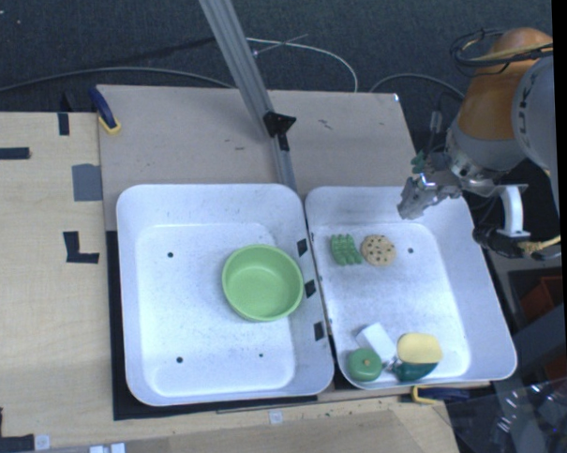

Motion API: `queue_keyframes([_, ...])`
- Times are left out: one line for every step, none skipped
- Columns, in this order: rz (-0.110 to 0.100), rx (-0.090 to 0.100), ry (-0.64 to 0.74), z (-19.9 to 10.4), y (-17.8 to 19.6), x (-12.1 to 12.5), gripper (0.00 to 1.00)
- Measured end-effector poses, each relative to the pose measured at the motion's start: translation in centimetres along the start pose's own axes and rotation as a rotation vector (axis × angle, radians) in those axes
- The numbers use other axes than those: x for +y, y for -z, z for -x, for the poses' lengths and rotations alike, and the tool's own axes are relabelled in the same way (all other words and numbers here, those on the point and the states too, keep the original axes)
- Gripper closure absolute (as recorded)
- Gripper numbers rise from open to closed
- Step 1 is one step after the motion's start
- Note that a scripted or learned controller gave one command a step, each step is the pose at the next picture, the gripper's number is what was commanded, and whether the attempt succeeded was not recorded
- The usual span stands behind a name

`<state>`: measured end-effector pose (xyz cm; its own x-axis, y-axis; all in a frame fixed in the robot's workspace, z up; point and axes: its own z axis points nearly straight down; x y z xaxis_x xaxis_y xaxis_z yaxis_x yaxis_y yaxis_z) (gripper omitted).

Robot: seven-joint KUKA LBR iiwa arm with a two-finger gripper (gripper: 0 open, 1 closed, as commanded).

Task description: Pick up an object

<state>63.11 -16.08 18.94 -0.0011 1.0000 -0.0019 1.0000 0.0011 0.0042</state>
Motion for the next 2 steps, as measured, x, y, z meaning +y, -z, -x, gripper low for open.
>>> queue_keyframes([0.0,0.0,0.0,0.3,4.3,0.1,1.0])
queue_keyframes([-0.001,0.001,0.001,0.3,8.2,0.3,1.0])
